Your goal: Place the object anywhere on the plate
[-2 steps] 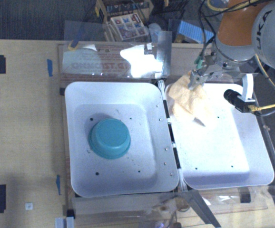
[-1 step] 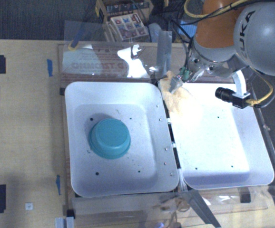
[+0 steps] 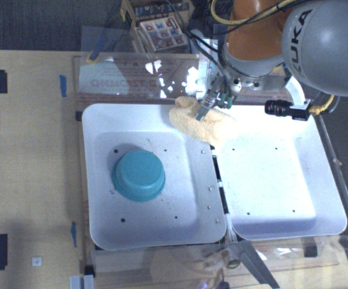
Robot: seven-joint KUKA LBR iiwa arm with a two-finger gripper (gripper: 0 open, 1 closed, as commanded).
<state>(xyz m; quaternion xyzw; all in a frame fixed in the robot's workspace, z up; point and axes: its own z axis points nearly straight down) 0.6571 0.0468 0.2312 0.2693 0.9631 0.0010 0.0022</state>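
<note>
— Hanging over the back edge between the two bins (image 3: 270, 179), was the gripper (image 3: 210, 106) clamped on the tan cloth (image 3: 201, 125)?

— Yes, its fingers pinched the cloth's top. The teal plate (image 3: 139, 174) sat in the left bin, well apart from the cloth.

Object: a pale yellow, soft, lumpy item (image 3: 199, 124), resembling a cloth or sponge, draped over the far rims where the two bins meet. Plate: a teal round dish (image 3: 139, 174), apparently upturned, in the left bin, well apart from it.
</note>
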